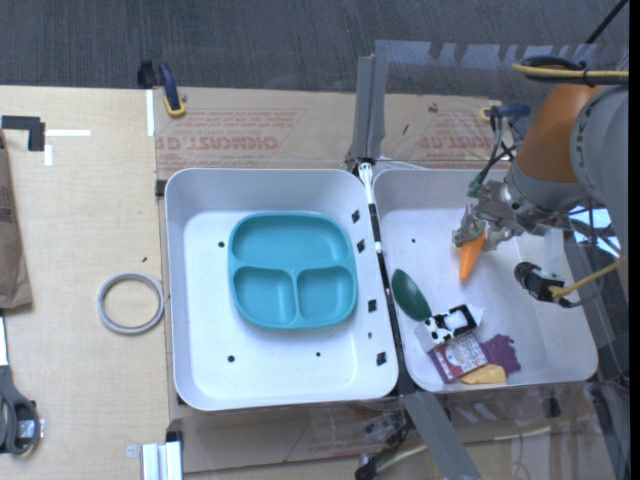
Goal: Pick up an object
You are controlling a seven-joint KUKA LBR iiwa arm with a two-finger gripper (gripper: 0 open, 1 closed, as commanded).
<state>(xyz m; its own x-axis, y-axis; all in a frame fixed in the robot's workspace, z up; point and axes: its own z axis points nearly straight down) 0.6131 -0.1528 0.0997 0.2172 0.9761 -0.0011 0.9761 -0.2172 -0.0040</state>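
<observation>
My gripper (474, 236) hangs over the right bin (550, 353), near its back half, and is shut on an orange carrot-shaped object (468, 259) that points down from between the fingers. Lower in the same bin lie a dark green spoon-like piece (410, 292), a black-and-white item (450, 323), a small printed packet (458, 354), a purple piece (497, 350) and a yellow piece (486, 374). The carrot appears lifted clear of the bin floor.
The left bin (190, 298) holds a teal divided plate (293, 269). A grey ring (131, 301) lies on the bench left of the bins. A grey upright post (368, 108) stands behind the seam between the bins. A black cable connector (536, 281) hangs right of the gripper.
</observation>
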